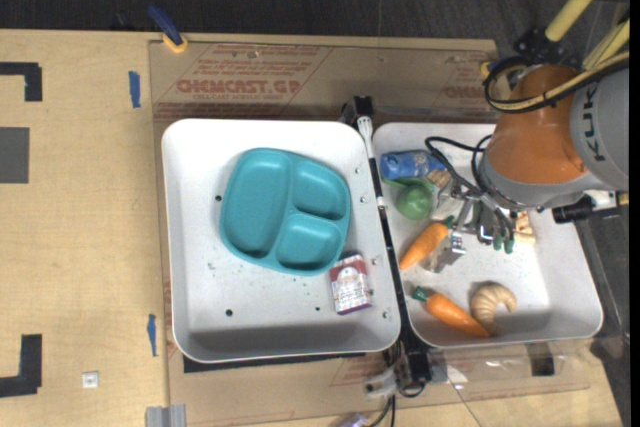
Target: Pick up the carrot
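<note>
In the left bin [190, 245] lies a teal divided plate [285, 210], and near its right corner stands a small red can [349, 287]. In the right bin [570, 305] a blue package [405, 164] and a green round thing [415, 200] lie at the far left side. One carrot [424, 244] lies tilted in the middle, and the gripper [452, 245] touches its right end; whether the fingers grasp it, I cannot tell. A second carrot [455, 313] lies at the near side, beside a beige shell-like thing [493, 298]. The arm [535, 140] comes from the right and bends down over the far right part of this bin.
</note>
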Action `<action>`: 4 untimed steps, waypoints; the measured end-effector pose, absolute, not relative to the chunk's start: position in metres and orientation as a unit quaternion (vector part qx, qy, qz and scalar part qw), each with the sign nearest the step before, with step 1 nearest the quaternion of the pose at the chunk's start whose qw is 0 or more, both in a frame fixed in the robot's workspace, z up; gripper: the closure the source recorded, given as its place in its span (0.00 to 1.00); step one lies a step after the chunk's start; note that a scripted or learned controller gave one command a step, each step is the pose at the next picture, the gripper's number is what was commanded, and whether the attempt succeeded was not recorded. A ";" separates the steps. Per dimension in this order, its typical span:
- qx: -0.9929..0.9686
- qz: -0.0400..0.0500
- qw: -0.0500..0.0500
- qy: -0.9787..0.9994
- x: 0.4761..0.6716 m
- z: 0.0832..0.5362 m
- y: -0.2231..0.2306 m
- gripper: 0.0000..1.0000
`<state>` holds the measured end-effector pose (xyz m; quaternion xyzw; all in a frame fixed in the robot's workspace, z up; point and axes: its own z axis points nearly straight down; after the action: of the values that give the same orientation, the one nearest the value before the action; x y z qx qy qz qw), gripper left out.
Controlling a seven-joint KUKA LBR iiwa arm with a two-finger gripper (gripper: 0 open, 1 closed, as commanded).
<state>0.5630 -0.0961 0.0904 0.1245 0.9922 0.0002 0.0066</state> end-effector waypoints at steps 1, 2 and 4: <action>0.207 0.001 0.009 0.978 0.529 0.091 -0.092 0.00; 0.276 0.003 0.010 0.961 0.503 0.091 -0.098 0.00; 0.576 0.004 0.004 0.817 0.502 0.090 -0.097 0.00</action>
<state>0.5017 -0.0966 0.0902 0.5760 0.8174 0.0037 0.0037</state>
